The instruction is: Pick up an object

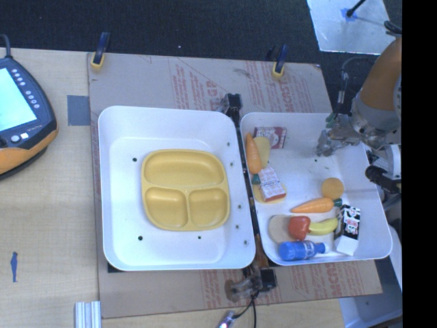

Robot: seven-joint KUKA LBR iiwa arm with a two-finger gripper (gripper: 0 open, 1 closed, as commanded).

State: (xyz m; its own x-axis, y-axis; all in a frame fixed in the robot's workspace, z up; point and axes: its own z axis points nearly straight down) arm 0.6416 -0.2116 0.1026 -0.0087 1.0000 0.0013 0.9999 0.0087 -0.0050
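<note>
Objects for picking lie crowded in the right bin (382,251): a carrot (315,206) near the middle, an orange ball (332,187) just above it, a red tomato-like piece (298,227) touching a banana (323,226), a blue bottle (300,251) along the near wall and a small milk carton (349,229) at the right. A second carrot (253,154) and a snack packet (271,184) sit by the left wall. The left bin (116,183) carries a yellow divided tray (185,187). The pincer (330,142) hangs over the bin's bare far-right part, well apart from any item — nothing sits between its fingers, though how wide they stand I cannot tell. This looks like the approach step; next the arm would need to travel toward the cluster — the ball seems nearest — and descend squarely over it.
</note>
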